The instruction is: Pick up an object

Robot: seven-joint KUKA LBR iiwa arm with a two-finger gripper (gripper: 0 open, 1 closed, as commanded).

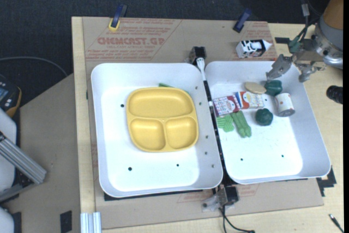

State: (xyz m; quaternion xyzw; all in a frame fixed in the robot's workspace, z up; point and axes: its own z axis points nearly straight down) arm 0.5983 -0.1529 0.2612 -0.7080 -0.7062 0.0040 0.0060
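While the end effector [290,65] hangs over the right bin's [305,155] far edge, I cannot tell its grip. Just below it sit a green ball [264,117] and maybe a can [284,105].

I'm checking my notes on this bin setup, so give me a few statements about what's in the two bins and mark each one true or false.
1. The yellow divided tray lies in the left bin. True.
2. The small carton lies in the left bin. False: it lies in the right bin.
3. The gripper is above the far edge of the right bin. True.
4. The white cylinder lies on the yellow tray. False: it lies in the right bin, near the dark green round object.
5. The yellow tray has three compartments. True.
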